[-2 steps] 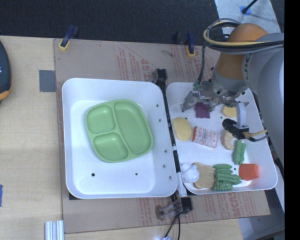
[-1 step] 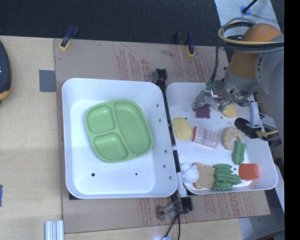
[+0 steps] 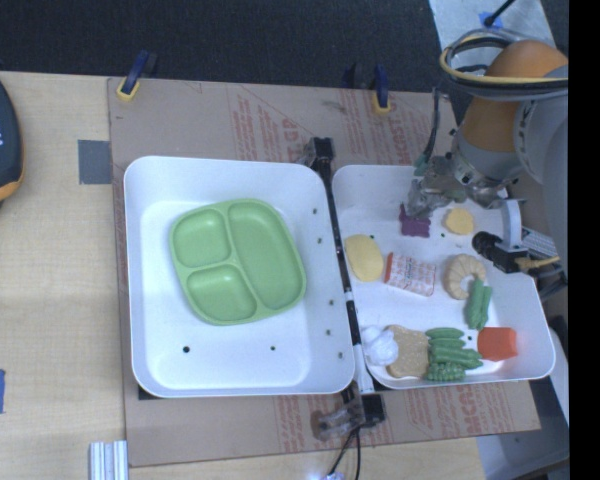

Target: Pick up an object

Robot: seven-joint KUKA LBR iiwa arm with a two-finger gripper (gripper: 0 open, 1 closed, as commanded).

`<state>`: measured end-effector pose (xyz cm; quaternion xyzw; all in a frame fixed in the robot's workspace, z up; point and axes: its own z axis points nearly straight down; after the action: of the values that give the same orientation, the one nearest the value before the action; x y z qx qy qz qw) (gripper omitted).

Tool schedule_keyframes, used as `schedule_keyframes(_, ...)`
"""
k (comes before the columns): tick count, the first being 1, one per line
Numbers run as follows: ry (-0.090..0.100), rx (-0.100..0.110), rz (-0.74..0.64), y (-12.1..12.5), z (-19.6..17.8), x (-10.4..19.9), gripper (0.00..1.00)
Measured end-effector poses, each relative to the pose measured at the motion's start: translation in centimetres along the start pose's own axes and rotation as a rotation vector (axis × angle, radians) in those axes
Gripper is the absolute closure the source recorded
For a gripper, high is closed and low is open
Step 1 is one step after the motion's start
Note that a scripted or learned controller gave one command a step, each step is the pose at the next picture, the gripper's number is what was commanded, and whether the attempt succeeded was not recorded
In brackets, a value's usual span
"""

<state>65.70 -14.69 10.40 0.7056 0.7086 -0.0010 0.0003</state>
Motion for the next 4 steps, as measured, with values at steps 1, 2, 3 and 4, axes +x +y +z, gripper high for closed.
schedule_keyframes(1, 0.0, 0.001, -0.001, 0.0, 0.0, 0.0, 0.0)
schedule_keyframes(2, 0.001, 0.002, 0.003, -0.1, 1.2, -1.4, 0.0)
schedule_keyframes(3, 0.0, 0.001, 0.001, 0.0, 0.0, -1.4, 1.0)
schedule_keyframes(4, 0.0, 0.002, 0.0, 0.0, 0.1, -1.4, 0.0)
